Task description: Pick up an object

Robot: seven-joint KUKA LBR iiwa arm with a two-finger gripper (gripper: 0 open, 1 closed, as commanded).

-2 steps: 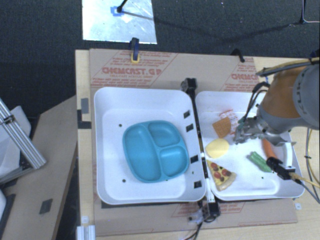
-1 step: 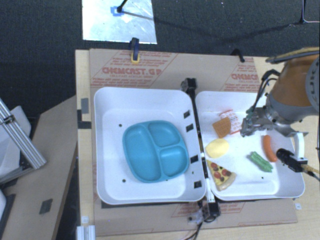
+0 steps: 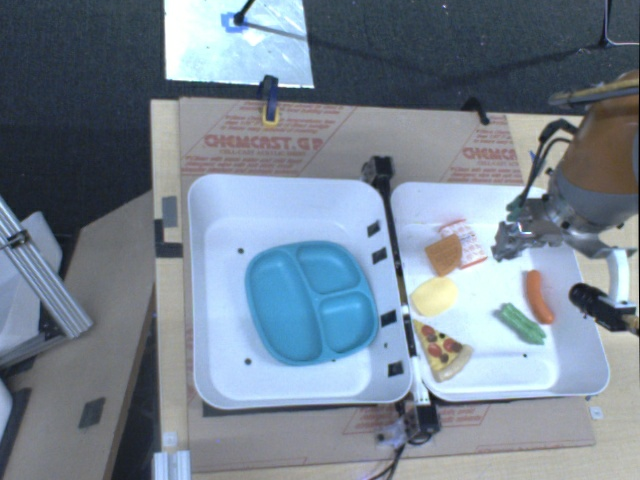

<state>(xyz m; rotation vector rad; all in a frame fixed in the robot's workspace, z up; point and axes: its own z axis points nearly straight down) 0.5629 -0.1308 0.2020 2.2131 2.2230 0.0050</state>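
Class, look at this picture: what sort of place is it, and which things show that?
Probably a robotics lab test bench: a grey robot arm, two shallow white bins, and toy food like a plastic pizza slice.

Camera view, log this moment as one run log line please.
gripper: over right white bin, nothing seen held | nearest: orange toy bread piece, orange toy sausage | left white bin: blue sectioned plate

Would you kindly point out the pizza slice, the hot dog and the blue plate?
pizza slice (image 3: pixel 442 349): camera view, middle of its topping.
hot dog (image 3: pixel 540 297): camera view, middle of its length.
blue plate (image 3: pixel 283 306): camera view, its large left compartment.
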